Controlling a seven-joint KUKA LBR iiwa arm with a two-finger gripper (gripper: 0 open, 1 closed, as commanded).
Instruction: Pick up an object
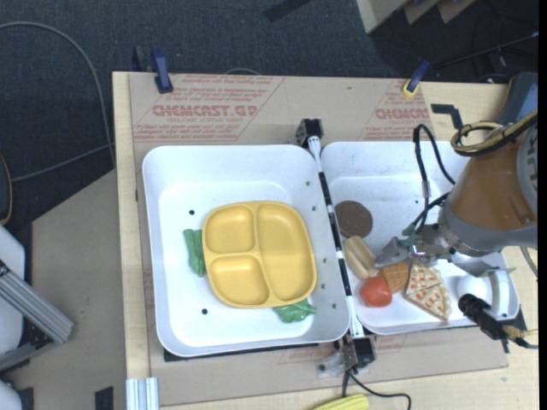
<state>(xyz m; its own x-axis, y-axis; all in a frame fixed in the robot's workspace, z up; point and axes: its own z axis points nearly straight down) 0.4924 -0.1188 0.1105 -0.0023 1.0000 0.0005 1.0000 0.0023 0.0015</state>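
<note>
Red "CHEMCAST GP" print, repeated, on brown board beneath the bins; small print illegible.

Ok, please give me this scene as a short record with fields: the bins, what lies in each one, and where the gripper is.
left bin: yellow divided plate; green pieces at its left edge and lower edge
right bin: brown disc, bread roll, tomato, cracker, pizza slice
gripper: low over the right bin, above the cracker and pizza slice
held: nothing seen between the fingers
</note>
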